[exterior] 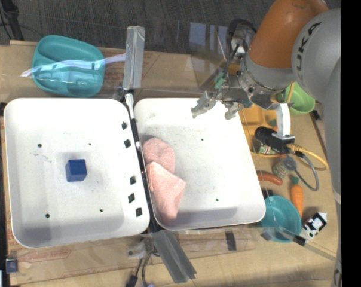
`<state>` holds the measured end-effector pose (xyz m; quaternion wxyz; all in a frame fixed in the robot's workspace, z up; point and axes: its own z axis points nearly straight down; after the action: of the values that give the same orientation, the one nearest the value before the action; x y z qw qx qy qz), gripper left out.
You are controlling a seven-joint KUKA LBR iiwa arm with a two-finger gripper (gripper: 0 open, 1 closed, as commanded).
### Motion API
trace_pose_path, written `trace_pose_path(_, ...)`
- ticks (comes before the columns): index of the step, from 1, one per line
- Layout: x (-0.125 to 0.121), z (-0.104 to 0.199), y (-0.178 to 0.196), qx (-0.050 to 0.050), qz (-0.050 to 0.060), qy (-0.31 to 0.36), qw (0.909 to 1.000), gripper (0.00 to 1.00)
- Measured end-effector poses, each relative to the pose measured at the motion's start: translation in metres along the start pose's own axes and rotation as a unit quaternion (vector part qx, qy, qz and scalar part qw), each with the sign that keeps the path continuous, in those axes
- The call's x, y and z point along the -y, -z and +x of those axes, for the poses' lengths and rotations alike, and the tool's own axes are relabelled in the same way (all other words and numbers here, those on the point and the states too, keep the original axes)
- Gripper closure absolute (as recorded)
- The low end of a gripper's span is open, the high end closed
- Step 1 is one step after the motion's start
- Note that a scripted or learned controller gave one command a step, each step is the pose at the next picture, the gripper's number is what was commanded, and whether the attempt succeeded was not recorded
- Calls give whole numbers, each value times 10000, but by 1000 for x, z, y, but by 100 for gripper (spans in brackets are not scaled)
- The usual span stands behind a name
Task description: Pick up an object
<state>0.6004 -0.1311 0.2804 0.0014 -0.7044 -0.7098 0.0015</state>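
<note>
Pink cloth (162, 175), folded, crumpled, right bin's (228, 160) left side

"KUKA" lettering on arm (324, 40)

Arm housing (327, 52): smooth grey casing, rounded, with a matt sheen; it widens toward the upper right.
Marking: dark capital letters, part of the maker's name, run along the grey casing near the band.
Band (282, 31): glossy orange, dome-shaped, set above the wrist.
Wrist section (261, 79): darker grey ring below the orange band, narrower than the casing.
Cabling (240, 31): black cable looped at the wrist's outer side, leading down to the tool mount.
Tool (216, 107): bare grey metal, two slim fingers with pale tips, on a bracket of thin linkages; screws too small to make out.
</note>
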Motion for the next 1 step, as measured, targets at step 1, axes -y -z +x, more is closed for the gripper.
trace_pose_path(1, -29, 24, -150, 3, 6, 469, 9989, 0)
